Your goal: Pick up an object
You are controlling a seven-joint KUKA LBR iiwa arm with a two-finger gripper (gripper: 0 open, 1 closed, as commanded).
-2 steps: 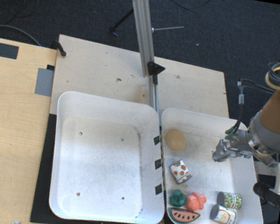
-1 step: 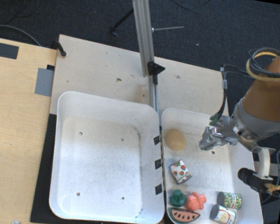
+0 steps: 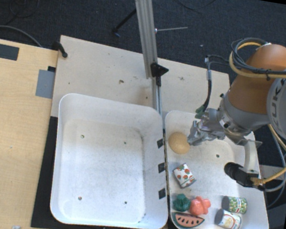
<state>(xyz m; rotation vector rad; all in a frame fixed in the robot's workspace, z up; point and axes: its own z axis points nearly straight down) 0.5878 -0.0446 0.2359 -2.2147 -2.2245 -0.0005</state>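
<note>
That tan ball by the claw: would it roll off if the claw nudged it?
Probably. The ball looks round and smooth, so a nudge from the gripper would likely send it rolling. It lies close to the right bin's left wall, which should stop it. Its rounded sides may also slip from a pinch.

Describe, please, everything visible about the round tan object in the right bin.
The round tan object is smooth, matte and potato-like, slightly wider than tall. It lies in the upper left part of the right bin, close to the wall dividing the bins. The end effector hangs just to its right; contact cannot be judged.
</note>
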